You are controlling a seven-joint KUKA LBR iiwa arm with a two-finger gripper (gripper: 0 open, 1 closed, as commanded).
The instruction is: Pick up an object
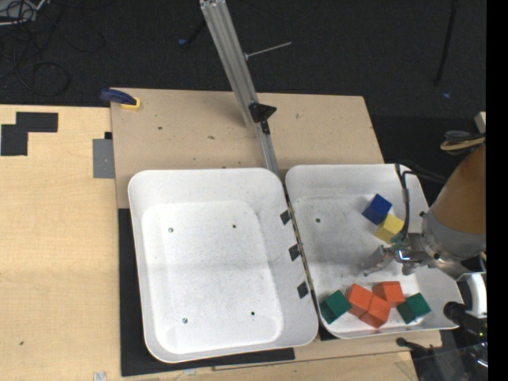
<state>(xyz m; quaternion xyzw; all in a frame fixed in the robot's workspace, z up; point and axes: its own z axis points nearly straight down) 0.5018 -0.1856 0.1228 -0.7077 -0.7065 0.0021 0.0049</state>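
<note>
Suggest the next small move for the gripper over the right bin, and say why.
Probably a short shift toward the near edge, then down: the two-finger gripper hangs over bare floor of the right white bin, between the blue cube with the yellow cube and the cluster around the orange cubes. Nothing is between its fingers.

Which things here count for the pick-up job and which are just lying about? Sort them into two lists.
For the job:
gripper
blue block
yellow block
two orange blocks
two green blocks
right bin, which holds all the blocks

Lying about:
left bin
metal rail slanting behind the bins
blue and yellow clamp at the board's far corner
</note>
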